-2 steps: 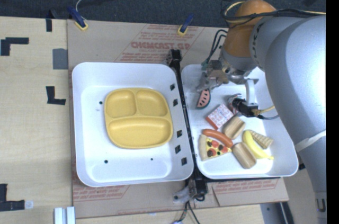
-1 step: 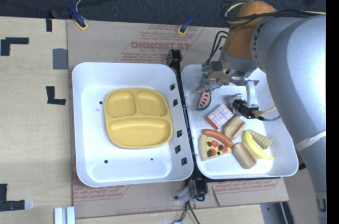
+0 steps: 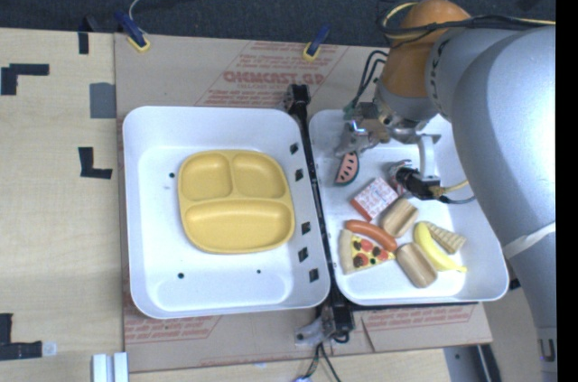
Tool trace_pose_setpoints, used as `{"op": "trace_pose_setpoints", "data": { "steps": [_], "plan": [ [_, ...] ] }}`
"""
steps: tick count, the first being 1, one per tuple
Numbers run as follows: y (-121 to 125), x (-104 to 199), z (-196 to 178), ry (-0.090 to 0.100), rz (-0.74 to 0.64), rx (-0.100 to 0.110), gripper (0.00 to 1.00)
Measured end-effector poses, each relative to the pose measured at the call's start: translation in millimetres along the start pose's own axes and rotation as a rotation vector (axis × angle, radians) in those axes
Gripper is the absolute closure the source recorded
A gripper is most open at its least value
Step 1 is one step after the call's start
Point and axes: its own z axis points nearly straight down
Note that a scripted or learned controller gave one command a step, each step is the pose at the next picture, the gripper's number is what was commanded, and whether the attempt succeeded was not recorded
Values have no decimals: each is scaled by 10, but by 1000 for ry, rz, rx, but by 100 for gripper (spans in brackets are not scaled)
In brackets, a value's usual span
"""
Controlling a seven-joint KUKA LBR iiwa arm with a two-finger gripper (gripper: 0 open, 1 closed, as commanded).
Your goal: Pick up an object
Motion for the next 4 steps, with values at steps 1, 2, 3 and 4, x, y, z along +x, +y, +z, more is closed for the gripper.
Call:
{"op": "trace_pose_setpoints", "data": {
  "steps": [1, 2, 3, 4],
  "plan": [
    [0, -1, 0, 0, 0, 0, 0],
    [0, 0, 0, 0, 0, 0, 0],
    [-6, -5, -1, 0, 0, 0, 0],
    [-1, 0, 0, 0, 1, 0, 0]
  ]
}}
